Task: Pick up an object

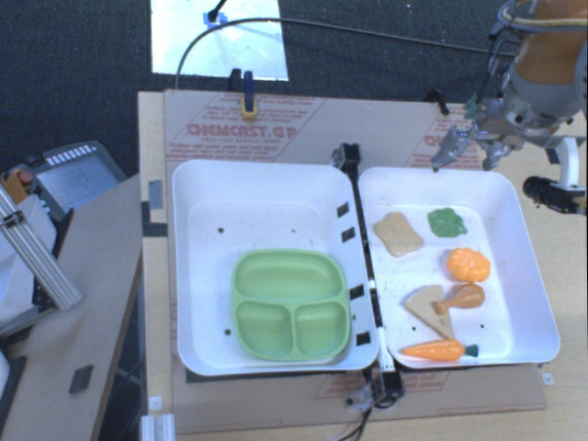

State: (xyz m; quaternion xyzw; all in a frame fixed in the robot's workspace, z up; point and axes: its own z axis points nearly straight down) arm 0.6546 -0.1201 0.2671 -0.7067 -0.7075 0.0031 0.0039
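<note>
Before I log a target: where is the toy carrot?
The toy carrot lies along the near edge of the right bin, just below the chicken drumstick and tan wedge.

Arm (549, 44) reaches in upper right; pincer (470, 152) points down, fingers spread.

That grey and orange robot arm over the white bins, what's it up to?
The arm's two-finger gripper hangs open above the far edge of the right white bin, holding nothing. Below lie toy foods: a tan bread slice, green leafy piece, orange pumpkin, drumstick and carrot. Nothing is picked yet.
</note>
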